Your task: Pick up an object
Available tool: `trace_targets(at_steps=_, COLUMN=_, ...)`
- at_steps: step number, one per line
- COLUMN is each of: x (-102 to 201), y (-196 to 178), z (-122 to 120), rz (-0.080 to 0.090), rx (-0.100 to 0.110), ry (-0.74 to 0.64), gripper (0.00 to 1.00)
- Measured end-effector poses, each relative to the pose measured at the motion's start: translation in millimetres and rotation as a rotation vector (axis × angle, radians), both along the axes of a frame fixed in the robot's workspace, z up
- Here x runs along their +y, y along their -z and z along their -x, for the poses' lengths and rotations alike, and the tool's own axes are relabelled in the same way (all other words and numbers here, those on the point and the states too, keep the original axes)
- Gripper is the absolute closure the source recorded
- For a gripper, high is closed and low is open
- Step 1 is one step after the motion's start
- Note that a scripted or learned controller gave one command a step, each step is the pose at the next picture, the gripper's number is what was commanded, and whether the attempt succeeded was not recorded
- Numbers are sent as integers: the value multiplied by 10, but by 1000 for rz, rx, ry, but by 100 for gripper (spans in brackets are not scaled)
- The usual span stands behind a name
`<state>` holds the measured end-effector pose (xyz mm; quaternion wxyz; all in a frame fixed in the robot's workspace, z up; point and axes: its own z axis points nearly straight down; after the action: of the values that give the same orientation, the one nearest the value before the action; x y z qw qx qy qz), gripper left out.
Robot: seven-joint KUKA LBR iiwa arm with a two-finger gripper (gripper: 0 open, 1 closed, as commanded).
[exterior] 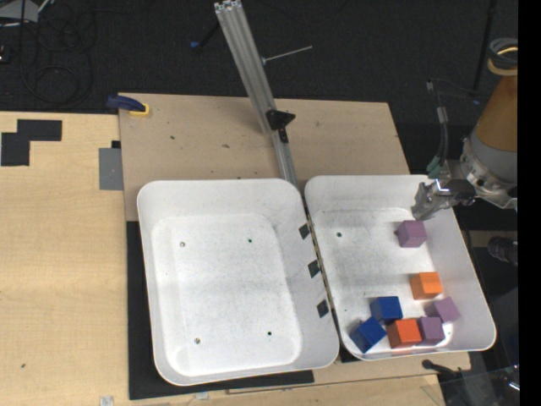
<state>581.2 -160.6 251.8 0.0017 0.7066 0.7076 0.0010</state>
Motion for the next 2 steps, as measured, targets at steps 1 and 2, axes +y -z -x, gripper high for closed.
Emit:
trace_targets(at_steps=1, x=501, y=153, z=152, rz=-4, rx=9, ry=-3, gripper=100)
trace_targets(at_steps=2, x=1024, y=246, z=376, rz=-4, rx=9, ry=-3, gripper=100)
